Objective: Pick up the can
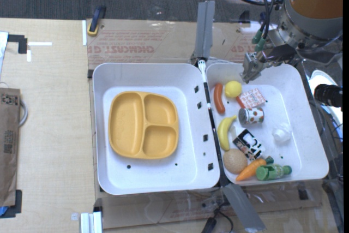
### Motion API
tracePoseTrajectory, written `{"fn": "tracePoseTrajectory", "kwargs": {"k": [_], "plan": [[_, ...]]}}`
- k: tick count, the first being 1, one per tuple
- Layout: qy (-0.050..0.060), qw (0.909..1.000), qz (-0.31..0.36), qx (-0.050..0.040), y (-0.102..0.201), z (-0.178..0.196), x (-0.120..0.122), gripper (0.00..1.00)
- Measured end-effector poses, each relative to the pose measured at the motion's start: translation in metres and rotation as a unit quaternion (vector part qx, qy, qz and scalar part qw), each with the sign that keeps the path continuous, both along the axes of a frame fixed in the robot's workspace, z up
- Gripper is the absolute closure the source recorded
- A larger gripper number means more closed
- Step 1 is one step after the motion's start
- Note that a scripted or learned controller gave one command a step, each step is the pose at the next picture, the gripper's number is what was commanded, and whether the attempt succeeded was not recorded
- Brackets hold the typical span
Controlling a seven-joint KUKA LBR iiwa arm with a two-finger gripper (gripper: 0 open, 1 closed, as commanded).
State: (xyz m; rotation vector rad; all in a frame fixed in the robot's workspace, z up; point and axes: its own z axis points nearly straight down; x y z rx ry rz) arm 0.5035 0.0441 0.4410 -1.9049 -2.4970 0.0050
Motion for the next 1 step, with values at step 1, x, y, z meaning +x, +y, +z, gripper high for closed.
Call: {"fn": "tracePoseTrajectory", "kwargs": {"k": [1], "plan": [[0.000,0.9988,0.049,0.0001,0.0751,-0.0004,-0.0034,1.00]]}}
